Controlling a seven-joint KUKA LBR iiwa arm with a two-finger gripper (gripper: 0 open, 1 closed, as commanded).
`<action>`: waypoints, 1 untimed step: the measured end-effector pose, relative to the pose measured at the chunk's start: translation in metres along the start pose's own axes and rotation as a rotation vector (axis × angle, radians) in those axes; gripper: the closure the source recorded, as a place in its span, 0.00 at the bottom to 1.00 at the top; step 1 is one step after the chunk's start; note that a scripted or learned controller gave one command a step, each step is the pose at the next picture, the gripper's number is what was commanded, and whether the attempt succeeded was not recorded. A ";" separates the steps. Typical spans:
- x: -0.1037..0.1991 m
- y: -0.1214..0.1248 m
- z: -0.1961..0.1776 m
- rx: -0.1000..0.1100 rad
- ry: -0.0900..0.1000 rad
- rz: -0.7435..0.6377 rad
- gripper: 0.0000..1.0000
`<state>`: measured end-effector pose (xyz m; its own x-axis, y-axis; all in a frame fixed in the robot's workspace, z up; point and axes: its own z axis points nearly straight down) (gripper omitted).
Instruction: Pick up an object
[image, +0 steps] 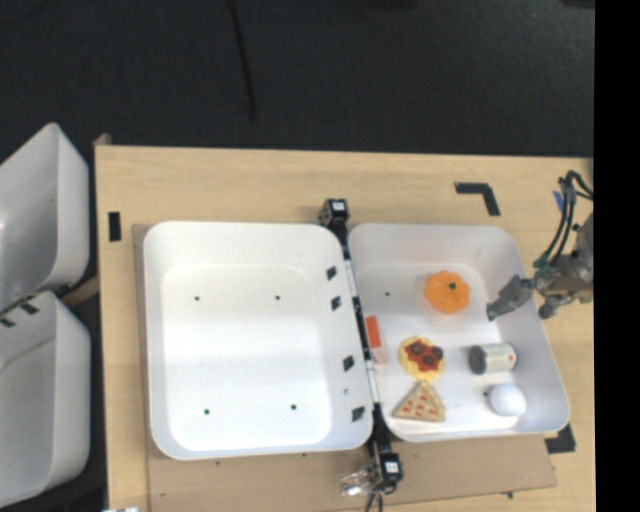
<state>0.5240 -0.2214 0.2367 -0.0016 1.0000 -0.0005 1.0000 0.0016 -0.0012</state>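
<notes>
step: approach, nothing grasped | gripper (527, 299) at right edge of right white bin (400, 240), fingers spread, holding nothing | nearest target: round orange fruit toy (447, 292), just left of it | next: move left, descend, close

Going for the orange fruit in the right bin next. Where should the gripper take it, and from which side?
Grip the orange fruit across its round middle, coming straight down from above. It sits apart from the pizza pieces and the small cylinder, so the fingers have room on either side. The gripper hangs just to its right, by the bin wall.
</notes>
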 end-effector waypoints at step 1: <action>0.009 0.072 -0.216 -0.020 -0.008 -0.005 0.00</action>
<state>0.5959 -0.2124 0.4528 -0.0061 0.9999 -0.0089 0.9998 0.0062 0.0192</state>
